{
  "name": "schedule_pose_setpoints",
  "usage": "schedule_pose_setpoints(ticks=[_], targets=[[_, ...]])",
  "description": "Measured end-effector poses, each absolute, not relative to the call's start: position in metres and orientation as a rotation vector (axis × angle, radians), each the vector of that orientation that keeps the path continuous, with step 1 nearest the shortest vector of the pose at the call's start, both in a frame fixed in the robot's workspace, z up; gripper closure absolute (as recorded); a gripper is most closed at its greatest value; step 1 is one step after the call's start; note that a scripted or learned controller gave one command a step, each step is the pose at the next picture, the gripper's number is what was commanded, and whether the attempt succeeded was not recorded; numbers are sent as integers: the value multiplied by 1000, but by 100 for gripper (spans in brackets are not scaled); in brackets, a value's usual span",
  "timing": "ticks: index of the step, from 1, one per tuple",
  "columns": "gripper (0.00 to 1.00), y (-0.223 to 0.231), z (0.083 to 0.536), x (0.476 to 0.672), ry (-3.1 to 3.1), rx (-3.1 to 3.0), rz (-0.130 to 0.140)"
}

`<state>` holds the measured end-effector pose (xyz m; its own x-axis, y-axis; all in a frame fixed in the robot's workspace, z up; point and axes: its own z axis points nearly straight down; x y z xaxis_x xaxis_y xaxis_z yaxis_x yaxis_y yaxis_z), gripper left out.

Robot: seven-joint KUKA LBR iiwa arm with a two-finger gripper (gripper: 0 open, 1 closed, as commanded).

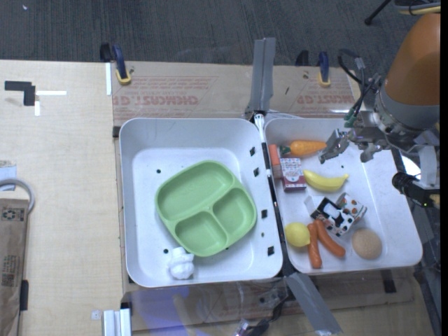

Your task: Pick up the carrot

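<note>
Two shallow white bins sit side by side on the wooden desk (56, 187), and nothing of the task looks done yet: the small orange carrot with its green tip (306, 148) lies loose at the far left corner of the right bin (402, 257), untouched. Nearest the camera in that bin lie a pair of slim red-orange sausage-like pieces (323, 241), a round yellow lemon (297, 234), a tan egg-shaped ball (366, 244) and a black-and-white patterned toy (338, 214). Farther back come a yellow banana (326, 181) and a small red-and-white carton (292, 173), both just beside the carrot on its near side. The left bin (140, 152) holds a pale green divided plastic tray (205, 207) with a white crumpled lump (181, 264) at its near edge. The grey arm's two-finger hand (336, 145) hovers just right of the carrot, its fingers spread apart and gripping nothing. What is left, by my reading, is the whole grasp: shift left, descend, close, lift. The bin's far wall, the carton and the banana crowd the carrot, so a sloppy approach could nudge them.
</note>
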<state>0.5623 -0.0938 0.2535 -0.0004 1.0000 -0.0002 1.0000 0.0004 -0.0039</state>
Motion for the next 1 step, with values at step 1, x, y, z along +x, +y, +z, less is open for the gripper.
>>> schedule_pose_setpoints(ticks=[1], targets=[[0, -130, 269, 545, -2304, -2135, 2]])
